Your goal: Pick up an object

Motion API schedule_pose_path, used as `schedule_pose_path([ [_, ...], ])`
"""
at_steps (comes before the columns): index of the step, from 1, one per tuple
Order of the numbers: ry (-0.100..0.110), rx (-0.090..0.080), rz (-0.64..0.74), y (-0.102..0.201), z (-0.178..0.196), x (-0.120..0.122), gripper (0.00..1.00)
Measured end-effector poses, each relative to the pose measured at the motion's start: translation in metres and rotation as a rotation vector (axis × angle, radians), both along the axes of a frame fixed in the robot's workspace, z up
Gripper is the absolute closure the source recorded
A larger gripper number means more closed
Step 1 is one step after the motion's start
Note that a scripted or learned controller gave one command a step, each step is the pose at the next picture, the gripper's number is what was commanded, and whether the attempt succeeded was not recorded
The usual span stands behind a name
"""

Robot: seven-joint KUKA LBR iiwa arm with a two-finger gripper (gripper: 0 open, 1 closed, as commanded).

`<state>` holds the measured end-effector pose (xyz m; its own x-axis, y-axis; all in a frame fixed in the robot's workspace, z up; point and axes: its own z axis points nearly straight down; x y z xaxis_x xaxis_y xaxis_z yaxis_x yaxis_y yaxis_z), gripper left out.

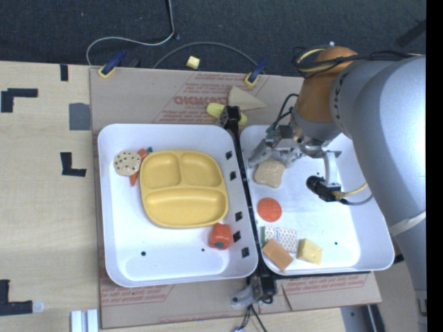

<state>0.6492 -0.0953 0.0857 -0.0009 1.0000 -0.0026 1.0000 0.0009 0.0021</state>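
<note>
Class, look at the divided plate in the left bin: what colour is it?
The divided plate is plain yellow, clearest in the camera view.

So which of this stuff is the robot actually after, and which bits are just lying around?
Part of the job (anything it might pick up):
- beige bread-like piece under the gripper
- orange disc
- yellow cheese-like block
- orange-brown wedge
- cookie
- red-orange toy
- yellow divided plate

Just lying about:
- cardboard sheet
- cable
- small yellow cube
</note>
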Motion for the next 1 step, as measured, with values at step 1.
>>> schedule_pose_path([
  [1, 0.0, 0.002, 0.0, -0.01, 0.0002, -0.0011, 0.0],
])
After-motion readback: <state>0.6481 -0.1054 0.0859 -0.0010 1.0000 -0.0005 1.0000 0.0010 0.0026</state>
